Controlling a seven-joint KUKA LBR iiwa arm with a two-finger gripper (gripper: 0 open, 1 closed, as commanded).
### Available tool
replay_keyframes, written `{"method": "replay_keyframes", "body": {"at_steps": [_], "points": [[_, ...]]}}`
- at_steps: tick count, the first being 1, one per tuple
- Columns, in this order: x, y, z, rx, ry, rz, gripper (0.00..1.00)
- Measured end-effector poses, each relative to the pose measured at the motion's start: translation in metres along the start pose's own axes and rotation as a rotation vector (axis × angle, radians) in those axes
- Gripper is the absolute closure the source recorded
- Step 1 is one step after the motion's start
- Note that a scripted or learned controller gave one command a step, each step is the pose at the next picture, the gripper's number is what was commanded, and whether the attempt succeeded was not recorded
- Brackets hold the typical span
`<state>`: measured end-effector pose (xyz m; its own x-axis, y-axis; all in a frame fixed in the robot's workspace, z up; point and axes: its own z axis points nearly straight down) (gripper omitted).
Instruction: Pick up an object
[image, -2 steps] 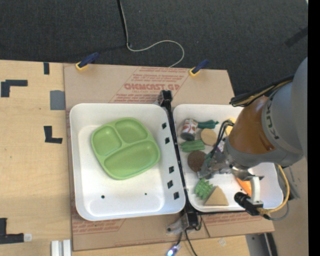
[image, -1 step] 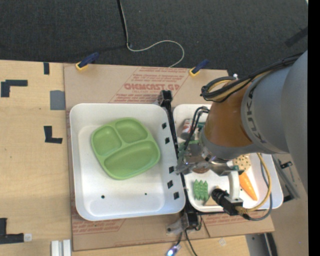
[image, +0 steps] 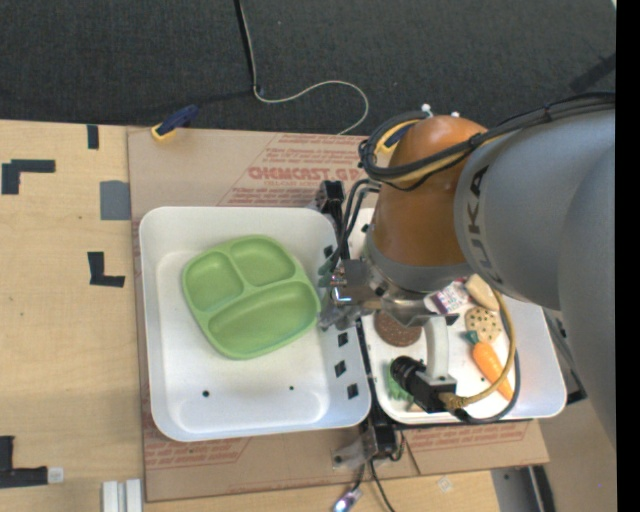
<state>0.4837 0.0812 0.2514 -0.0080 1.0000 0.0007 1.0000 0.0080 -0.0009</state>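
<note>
My tan wooden surface (image: 60, 330) with black marks, brown printed cardboard sheet (image: 230, 170) on it, two shallow white plastic bins (image: 160, 330) side by side on the cardboard

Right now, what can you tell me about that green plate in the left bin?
The green plate is a light green divided tray, plastic by its look, with rounded corners and three compartments: two small, one long. It lies flat and right side up, turned at a slant, in the upper middle of the left white bin. Its compartments hold nothing. The gripper is apart from it.
</note>
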Motion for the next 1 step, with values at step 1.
{"method": "replay_keyframes", "body": {"at_steps": [1], "points": [[0.0137,0.0055,-0.0976,-0.004,-0.001,0.004,1.00]]}}
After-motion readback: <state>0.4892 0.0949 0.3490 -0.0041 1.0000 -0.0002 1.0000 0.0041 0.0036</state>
